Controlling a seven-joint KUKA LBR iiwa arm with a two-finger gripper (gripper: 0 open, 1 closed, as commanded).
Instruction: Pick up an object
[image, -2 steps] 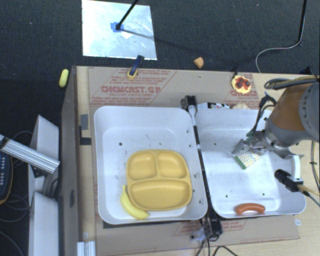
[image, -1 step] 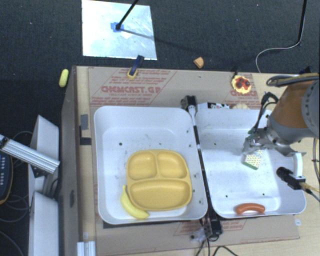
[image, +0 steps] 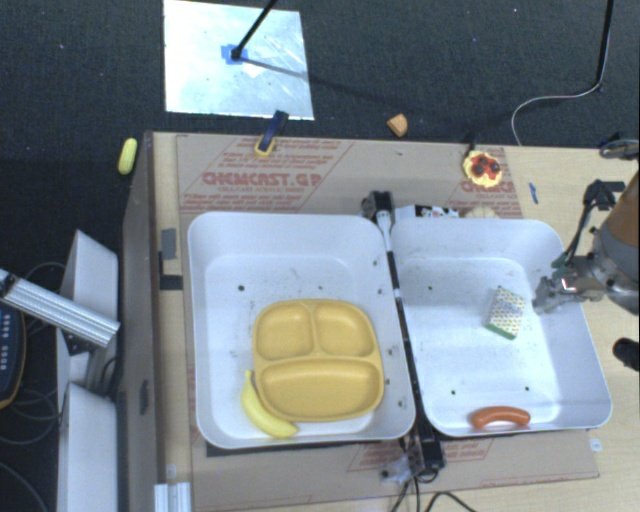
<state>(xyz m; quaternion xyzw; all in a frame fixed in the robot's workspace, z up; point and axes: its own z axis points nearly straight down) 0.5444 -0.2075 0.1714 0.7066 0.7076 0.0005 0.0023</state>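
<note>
Patterned block (image: 506, 311) lies in rt bin (image: 570, 400), just beside end effector (image: 550, 293); finger state can't tell.

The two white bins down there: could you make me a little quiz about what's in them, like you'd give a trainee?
1. True or false: the yellow divided tray lies in the right bin.
2. Which thing lies nearest the tool?
A. banana
B. patterned sponge
C. orange sausage-shaped toy
3. Fill in: the banana rests against the tray's ____ side, as the camera sees it.

Key:
1. False; it is in the left bin.
2. B
3. Lower left.
</note>
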